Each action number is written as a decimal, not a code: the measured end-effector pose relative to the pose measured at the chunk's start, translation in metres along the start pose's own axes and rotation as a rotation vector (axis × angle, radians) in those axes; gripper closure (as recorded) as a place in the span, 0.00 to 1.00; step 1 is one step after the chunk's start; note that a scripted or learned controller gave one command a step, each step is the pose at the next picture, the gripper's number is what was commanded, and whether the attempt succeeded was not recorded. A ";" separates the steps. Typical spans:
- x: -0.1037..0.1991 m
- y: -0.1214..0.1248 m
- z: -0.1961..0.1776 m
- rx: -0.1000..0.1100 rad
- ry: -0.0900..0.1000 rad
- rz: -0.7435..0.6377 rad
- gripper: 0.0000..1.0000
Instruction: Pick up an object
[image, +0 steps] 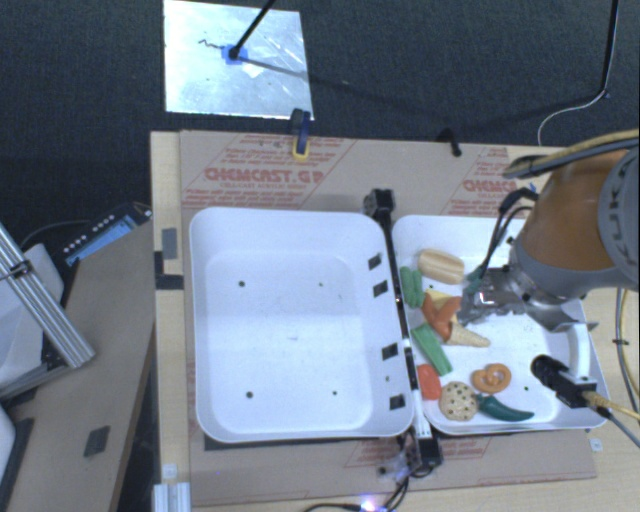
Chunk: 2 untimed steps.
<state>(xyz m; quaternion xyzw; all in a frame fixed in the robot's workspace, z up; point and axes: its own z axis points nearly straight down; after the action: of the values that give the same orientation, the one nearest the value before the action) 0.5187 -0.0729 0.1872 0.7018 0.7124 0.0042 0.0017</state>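
Where the right bin (575, 420) comes nearest the camera, a round speckled cookie (459, 400) lies beside a dark green pepper (505, 408) whose long axis runs left to right, its narrow end toward the right. Just behind them sit an orange pretzel (492, 378) and, by the divider, a small red piece (428, 380). Farther up, a green pod (432, 345) slants along the bin's left wall, and a pale cone (466, 338) lies with its tip pointing right. Over the orange-red carrot piece (441, 310) hangs the gripper (480, 300), low over the pile; whether it has closed on anything cannot be made out. Beyond it, a tan bread roll (441, 265) lies crosswise, with another green pod (411, 283) at its left. The left bin (215, 300) stands alongside.
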 end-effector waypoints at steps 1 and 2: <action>-0.030 -0.035 0.107 0.012 -0.003 0.018 1.00; -0.044 0.017 0.102 0.002 -0.006 0.011 1.00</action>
<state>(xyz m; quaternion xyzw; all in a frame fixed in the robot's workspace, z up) 0.5372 -0.1160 0.0851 0.7056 0.7086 0.0014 0.0028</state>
